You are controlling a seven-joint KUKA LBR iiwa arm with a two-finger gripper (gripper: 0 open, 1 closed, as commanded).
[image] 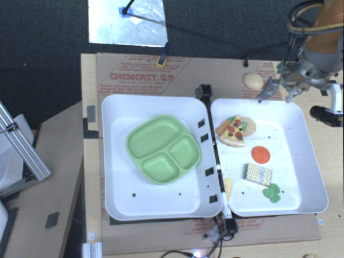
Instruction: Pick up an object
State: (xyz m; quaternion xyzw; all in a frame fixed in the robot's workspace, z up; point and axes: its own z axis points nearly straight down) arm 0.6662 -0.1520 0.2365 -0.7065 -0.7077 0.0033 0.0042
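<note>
Two white bins side by side on table [140,71]. Left bin [115,198]: green divided plate [163,149], out of play. Right bin [301,160]: pizza slice [233,130], red disc [261,155], all loose for grabbing. Pincer [279,93] parted, empty, above far rim.

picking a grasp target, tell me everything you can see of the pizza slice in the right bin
The pizza slice looks like a toy: tan crust, red sauce, spots of yellow, green and dark topping. It lies flat in the right bin's upper left corner, near the divider, apart from the other items, overlapping a pale round piece beside it.
</note>
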